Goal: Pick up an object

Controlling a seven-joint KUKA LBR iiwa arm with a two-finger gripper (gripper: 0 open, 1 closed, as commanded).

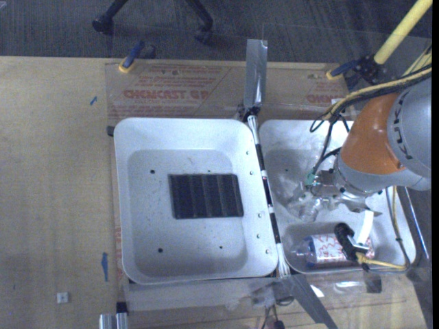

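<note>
While the arm [384, 142] hangs over the right bin [278, 142], I cannot tell how its fingers stand.

Grate [206, 196] in left bin [130, 184], can [328, 249] in right bin [281, 142] (near front); arm [384, 146] above it

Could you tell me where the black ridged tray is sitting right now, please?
The black ridged tray lies flat near the middle of the left bin, well apart from the arm over the right bin.
</note>
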